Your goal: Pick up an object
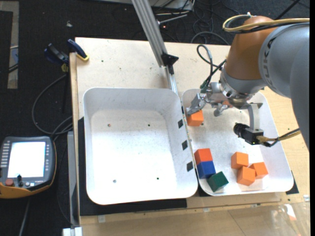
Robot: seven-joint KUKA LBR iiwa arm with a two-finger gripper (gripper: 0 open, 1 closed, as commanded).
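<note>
Right-hand white bin (275, 132) with an orange cube (196, 118) clenched in the end effector (197, 113) near its left wall.

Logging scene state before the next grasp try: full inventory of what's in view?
White bins: 2, side by side on the bench; left bin, right bin.
Orange blocks: 5, all right bin; one at the pincer, one on the bin's left side touching the blue block, three clustered near the front right.
Blue block: 1, right bin, left side.
Green block: 1, right bin, front left.
Teach pendant: 1, grey and orange, floor at left.
Clamps: blue and yellow, bench's back left corner.
Metal bar: 1, silver, slanting over the bench.
Arm: grey, orange band.
Pincer: over the right bin's back left.
</note>
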